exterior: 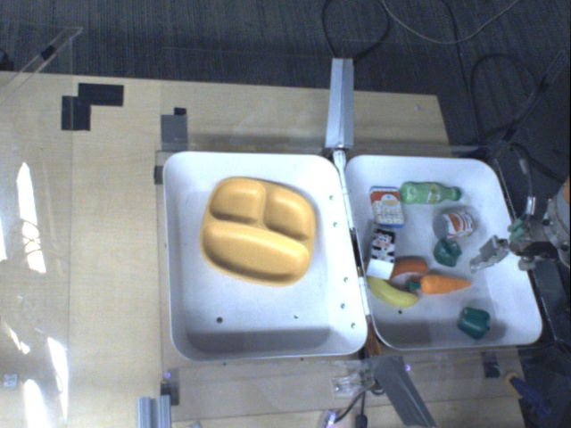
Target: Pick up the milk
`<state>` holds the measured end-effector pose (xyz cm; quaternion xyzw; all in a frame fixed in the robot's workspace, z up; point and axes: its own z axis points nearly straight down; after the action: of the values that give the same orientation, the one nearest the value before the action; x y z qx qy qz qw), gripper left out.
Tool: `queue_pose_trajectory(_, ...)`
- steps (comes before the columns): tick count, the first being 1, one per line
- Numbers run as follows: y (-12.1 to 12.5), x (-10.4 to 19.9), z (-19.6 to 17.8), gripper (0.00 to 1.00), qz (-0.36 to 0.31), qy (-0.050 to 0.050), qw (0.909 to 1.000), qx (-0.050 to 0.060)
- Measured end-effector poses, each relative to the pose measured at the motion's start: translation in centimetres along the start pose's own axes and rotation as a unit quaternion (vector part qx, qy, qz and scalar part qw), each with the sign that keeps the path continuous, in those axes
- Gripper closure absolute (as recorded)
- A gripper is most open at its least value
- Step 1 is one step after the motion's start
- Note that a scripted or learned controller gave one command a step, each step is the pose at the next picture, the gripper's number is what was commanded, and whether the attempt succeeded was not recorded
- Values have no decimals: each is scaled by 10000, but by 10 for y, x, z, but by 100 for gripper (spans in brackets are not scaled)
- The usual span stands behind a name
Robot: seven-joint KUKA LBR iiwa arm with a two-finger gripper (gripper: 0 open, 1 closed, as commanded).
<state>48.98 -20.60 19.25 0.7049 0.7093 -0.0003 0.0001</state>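
The milk carton, small, black-and-white, lies in the right bin close to its left wall, abt mid-length. Crowded spot: red-and-white box just above it, banana just below toward the front-left corner, tomato and carrot touching or nearly so at its lower right. Gripper sits at the bin's right edge, over the rim, well apart from the milk; can't tell how far the claw is open, and nothing visible in it.

Risks, as I judge: the wall leaves little finger room on the carton's left, so a finger may land on the rim or catch the banana/tomato instead. Crossing the bin low cd knock the can or teal piece en route.

Open room: bare floor in the right bin's front-middle and far-right strip. Left bin holds a yellow bread-shaped lump; front part bare.
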Motion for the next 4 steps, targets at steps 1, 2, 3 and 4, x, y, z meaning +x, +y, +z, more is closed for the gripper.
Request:
queue_pose_trajectory(1, 6, 79, 86, 0, 90, -45, 9998, -149)
queue_pose_trajectory(2, 132, 108, 105, 0, -330, -5, 9994, -55)
queue_pose_trajectory(3, 171, 112, 109, 0, 105, 30, 9997, 209)
queue_pose_trajectory(4, 92, 119, 104, 0, 1000, 4, 9950, -20)
